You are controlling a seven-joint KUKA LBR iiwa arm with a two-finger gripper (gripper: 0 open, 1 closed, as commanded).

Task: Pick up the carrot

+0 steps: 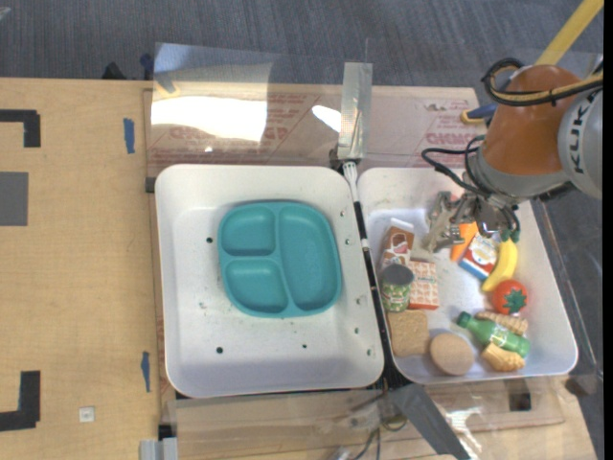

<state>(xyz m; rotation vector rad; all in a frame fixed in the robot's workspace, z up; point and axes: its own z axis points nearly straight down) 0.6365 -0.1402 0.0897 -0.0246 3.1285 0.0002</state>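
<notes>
Gripper (458, 226) is seen low in right bin (560, 348), fingers pinched on carrot (466, 230). Banana (502, 264) & tomato (509, 297) are crowded just right; far-left bin corner is left open.

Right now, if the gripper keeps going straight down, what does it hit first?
Probably the orange carrot: the gripper hangs over the right bin with the carrot just beside its fingers. Depth is unclear from above, so it could instead land on the bin floor beside it.
</notes>
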